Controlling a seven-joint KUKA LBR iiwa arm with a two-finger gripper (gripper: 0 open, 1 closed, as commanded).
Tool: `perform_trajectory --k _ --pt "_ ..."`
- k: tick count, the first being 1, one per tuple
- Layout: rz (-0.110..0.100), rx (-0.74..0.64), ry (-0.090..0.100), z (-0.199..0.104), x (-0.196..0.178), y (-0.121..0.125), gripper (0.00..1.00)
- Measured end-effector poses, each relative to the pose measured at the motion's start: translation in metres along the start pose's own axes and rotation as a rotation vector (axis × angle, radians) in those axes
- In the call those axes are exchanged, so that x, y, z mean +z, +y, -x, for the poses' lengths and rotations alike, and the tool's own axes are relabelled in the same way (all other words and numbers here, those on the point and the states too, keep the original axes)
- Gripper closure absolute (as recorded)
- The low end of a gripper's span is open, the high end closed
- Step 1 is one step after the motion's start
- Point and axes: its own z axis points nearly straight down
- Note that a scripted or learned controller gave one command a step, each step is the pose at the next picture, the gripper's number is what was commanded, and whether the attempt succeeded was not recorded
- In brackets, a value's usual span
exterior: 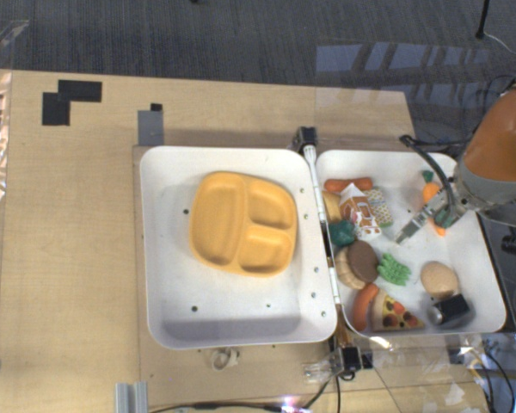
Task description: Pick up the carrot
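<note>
Arm [499,144]: comes in from the right edge, upper-mid frame; orange band big & blurry, grey wrist below it, over the right bin's upper right corner.
Claw [423,220]: reaches down-left from the wrist into the right bin. One silver finger [410,229] shows, slanting toward lower left, tip just above the bin floor. Can't tell how far open it is, & can't tell if it has hold of anything.
Carrot [430,193]: upper right part of right bin, orange w/ green top pointing up, right beside the claw. An orange bit also shows at approx the claw's right side; touching or just behind it, can't tell.
Right bin [490,275]: white, shallow, right-centre of frame.
Other stuff in right bin: packet [359,206] red/white near the top left, w/ small pieces around it; brown disc [359,260] centre-left; green piece [394,270] just right of the disc; tan lump [439,277] lower right; black thing [451,310] just below the lump; pizza slice [397,315] at the bottom edge; sausage [365,305] left of the slice.
Left bin [168,317]: white, centre of frame, touching the right bin along a divider.
Tray [241,222]: yellow, 3 compartments, sits in the left bin's upper middle, tilted a little.
Bench [60,256]: tan wood, black marks at upper left.
</note>
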Motion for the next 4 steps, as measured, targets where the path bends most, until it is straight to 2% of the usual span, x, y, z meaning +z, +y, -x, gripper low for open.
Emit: perform_trajectory --k 1,2,3,4 --pt "0.0 -0.135 -0.012 0.022 0.001 0.021 0.0" --pt "0.0 -0.078 -0.012 -0.004 0.0 -0.011 0.0" --pt "0.013 0.318 -0.002 -0.03 0.0 -0.027 0.0" --pt "0.009 0.14 -0.012 -0.056 -0.001 -0.067 0.0"
